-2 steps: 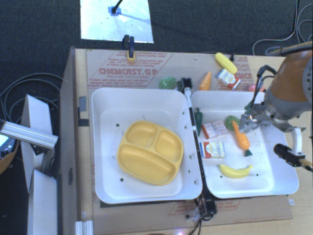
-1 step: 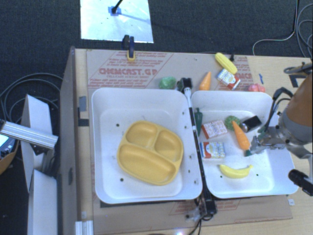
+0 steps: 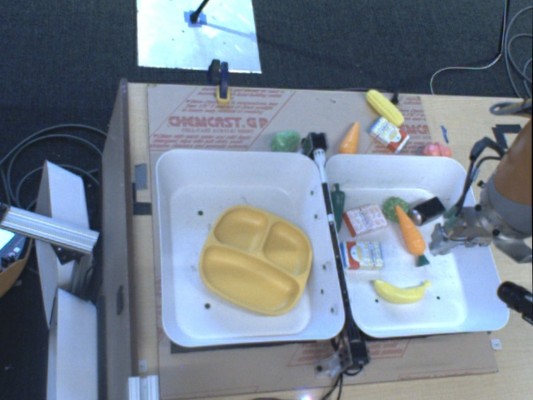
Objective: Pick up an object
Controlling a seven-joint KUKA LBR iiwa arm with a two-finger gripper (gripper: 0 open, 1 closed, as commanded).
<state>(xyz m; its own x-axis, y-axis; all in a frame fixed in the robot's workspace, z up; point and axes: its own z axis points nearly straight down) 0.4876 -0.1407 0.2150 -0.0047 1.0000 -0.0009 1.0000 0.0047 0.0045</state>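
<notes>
A brown board (image 3: 225, 123) with red lettering covers the bench and carries two shallow white bins side by side. A shiny sheet (image 3: 197, 23) lies on the dark floor beyond the board.

The left bin (image 3: 179, 223) holds one thing, a yellow divided plate (image 3: 256, 259), lying flat near its middle. The right bin (image 3: 475, 302) holds the small items.

The grey arm (image 3: 512, 182) reaches in over the right bin's right rim. Its gripper (image 3: 441, 242) sits low inside that bin, toward the right half. From this angle I cannot tell whether the claw is spread or pressed together.

Just to the gripper's left lies the carrot (image 3: 409, 227), the nearest thing to pick, with its green tip pointing to the near side. Whether the gripper touches it is unclear. A banana (image 3: 401, 290) lies nearer the front wall, apart from the carrot. A red-and-white box (image 3: 365, 220) lies left of the carrot, and a second small box (image 3: 362, 255) lies just in front of that one. A green lump (image 3: 393, 205) sits beside the carrot's far end.

On the board behind the bins lie a corn cob (image 3: 385, 107), a small packet (image 3: 389, 133), a smaller orange carrot (image 3: 350, 138), a green scrap (image 3: 286, 142) and a pink piece (image 3: 433, 149).
</notes>
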